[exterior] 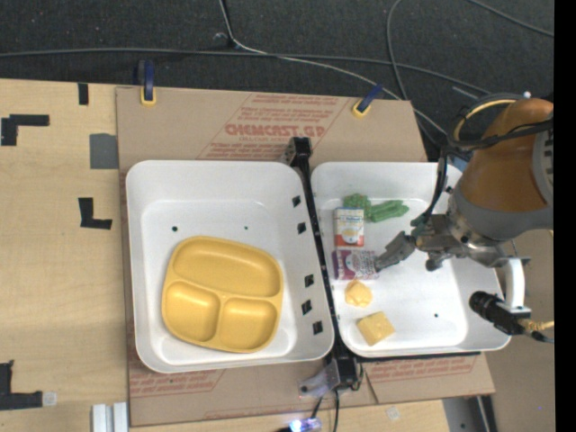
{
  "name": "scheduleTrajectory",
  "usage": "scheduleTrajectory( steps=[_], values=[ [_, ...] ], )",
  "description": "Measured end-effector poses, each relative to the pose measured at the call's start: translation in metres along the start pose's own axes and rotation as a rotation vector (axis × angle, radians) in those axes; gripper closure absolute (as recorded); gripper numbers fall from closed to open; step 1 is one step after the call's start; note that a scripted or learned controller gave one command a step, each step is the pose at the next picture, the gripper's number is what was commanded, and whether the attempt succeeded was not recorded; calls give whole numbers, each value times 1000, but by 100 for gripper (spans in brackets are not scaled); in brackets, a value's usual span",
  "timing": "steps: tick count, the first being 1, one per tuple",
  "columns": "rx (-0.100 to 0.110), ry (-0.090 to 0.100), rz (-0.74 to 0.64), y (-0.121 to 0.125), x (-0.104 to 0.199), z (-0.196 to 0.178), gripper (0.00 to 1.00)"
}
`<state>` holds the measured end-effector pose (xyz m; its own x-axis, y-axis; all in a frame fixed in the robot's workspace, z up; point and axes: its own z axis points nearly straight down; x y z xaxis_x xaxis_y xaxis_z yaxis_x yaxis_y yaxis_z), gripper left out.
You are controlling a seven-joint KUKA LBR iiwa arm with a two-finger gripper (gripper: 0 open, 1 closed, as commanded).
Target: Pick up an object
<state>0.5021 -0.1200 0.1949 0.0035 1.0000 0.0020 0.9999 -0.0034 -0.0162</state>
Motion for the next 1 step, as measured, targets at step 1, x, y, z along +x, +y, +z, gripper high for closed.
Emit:
scheduleTrajectory(
  steps=[1],
  values=[
    [-14,-2,-4,3,1,-7,0]
  ],
)
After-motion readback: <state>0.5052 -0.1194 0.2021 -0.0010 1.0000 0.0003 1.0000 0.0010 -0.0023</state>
